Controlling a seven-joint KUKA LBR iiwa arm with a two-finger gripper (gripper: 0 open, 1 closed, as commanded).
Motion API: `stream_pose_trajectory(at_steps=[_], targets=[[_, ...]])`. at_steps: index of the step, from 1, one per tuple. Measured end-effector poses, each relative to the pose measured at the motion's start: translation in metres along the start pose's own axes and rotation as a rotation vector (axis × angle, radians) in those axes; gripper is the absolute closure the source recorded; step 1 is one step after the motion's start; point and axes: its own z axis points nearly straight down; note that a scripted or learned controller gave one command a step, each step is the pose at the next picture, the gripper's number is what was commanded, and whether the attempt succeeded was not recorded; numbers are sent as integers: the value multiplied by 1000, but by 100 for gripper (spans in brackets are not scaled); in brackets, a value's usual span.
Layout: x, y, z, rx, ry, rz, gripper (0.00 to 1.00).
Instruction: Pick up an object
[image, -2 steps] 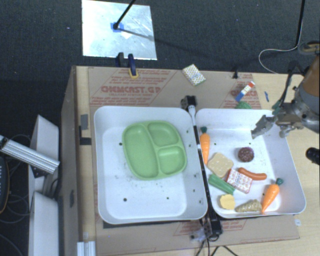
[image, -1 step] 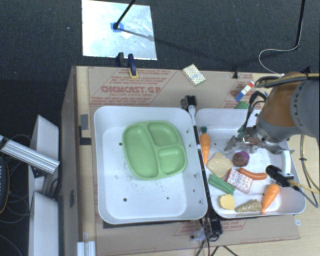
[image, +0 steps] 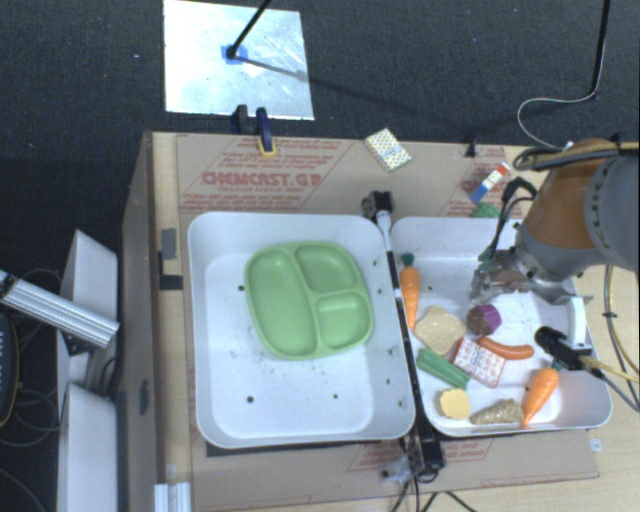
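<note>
Camera view gives me the desk from above, and I read it from the left. First comes the left bin, where a green tray with three compartments lies flat near the middle. Past the divider sits the right bin, crowded with toy food: a carrot lies lengthwise just beside the divider, then a tan bread slice, a green stick below it, a yellow round near the front wall, and a red-and-white packet. Further right I see a purple ball, a red sausage just below it, a beige cob, and a second carrot tilted at the front. My tool hangs over the bin just above the purple ball; whether it is spread or pressed together I cannot tell. The arm comes in from the right.
</note>
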Motion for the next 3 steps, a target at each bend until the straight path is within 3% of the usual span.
stream_pose_trajectory(at_steps=[1, 2, 3], targets=[[0, 0, 0, 0, 0, 0, 0], [-8, 50, 11, 2, 0, -2, 0], [3, 76, 10, 1, 1, -3, 0]])
